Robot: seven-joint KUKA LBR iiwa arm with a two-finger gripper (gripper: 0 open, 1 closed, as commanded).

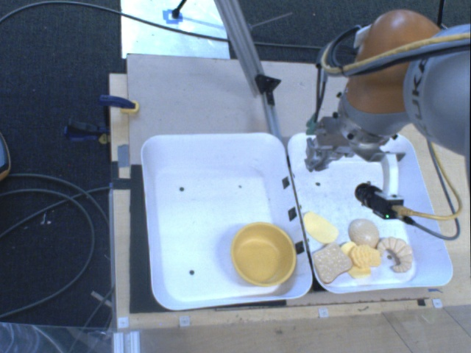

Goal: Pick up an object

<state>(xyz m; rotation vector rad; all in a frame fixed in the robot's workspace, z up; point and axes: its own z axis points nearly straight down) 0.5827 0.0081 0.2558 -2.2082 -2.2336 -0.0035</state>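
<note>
Desk carries two white bins; we take the right bin as landmark. Food pieces cluster at its near end, reachable from above. Tool hovers over its far-left corner; we cannot tell its state.

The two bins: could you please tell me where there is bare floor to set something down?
The left bin is bare across its far half and near-left corner; only the yellow bowl sits near-right. The right bin is crowded along its near edge with food pieces; its middle strip lies under the gripper.
</note>
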